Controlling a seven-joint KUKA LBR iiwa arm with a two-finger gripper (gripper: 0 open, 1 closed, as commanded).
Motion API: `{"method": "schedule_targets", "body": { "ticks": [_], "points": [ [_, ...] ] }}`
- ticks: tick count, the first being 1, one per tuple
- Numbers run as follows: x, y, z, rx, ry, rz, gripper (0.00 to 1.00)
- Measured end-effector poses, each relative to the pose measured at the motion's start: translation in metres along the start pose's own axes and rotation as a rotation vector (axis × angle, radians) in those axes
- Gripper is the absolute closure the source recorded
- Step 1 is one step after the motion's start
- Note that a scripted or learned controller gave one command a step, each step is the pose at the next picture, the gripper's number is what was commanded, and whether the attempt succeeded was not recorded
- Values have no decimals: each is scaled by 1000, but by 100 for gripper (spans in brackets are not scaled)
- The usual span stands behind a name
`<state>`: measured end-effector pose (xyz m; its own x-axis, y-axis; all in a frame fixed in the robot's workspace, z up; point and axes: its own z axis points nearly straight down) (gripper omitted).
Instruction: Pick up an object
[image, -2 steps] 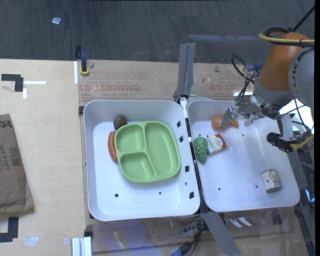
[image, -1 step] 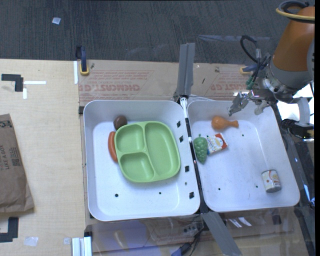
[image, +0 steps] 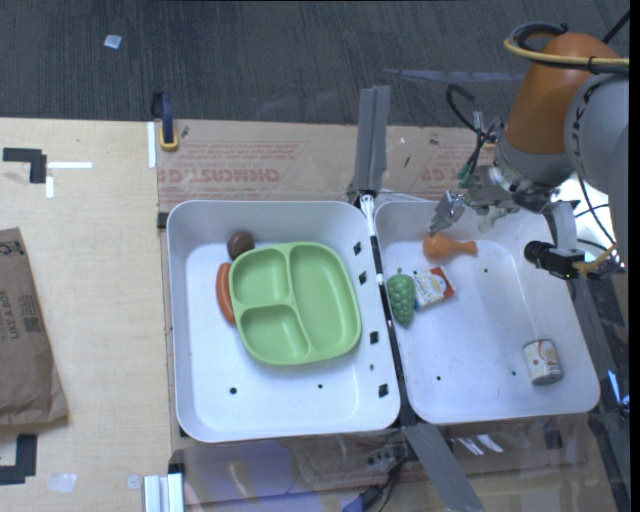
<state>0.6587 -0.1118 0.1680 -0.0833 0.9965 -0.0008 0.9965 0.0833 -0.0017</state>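
Orange toy (image: 449, 246) is lying in the right bin (image: 560, 400), near its far-left corner, and looks like the likeliest pick target. Gripper (image: 450, 211) is hanging just above and behind it, tips close to the toy's top edge; nothing is showing between the tips, so it isn't gripping anything, and whether the tool is open or closed I cannot tell from this angle. Arm (image: 560, 90) is reaching in from the right over the bin's far wall. Other candidates in the same bin: green toy (image: 401, 297) sitting against the divider, small packet (image: 433, 288) touching it on its right, can (image: 541, 361) lying well apart near the right wall. Left bin (image: 190, 330) is holding a green tray (image: 295, 300) with a red item (image: 224, 291) tucked along its left edge and a brown item (image: 240, 243) at its far-left corner. My read: approach step, descent not finished. Next move is calling for a short drop to straddle the orange toy across its narrow body, then closing; the bin wall is sitting close, so clearance there is the risk.
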Motion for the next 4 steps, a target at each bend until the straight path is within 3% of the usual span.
{"method": "schedule_targets", "body": {
  "ticks": [1, 2, 4],
  "points": [
    [0, 1, 64, -5, -2, -31, 0],
    [-1, 5, 67, -17, -7, -20, 0],
    [-6, 4, 67, -17, -7, -83, 0]
  ]
}}
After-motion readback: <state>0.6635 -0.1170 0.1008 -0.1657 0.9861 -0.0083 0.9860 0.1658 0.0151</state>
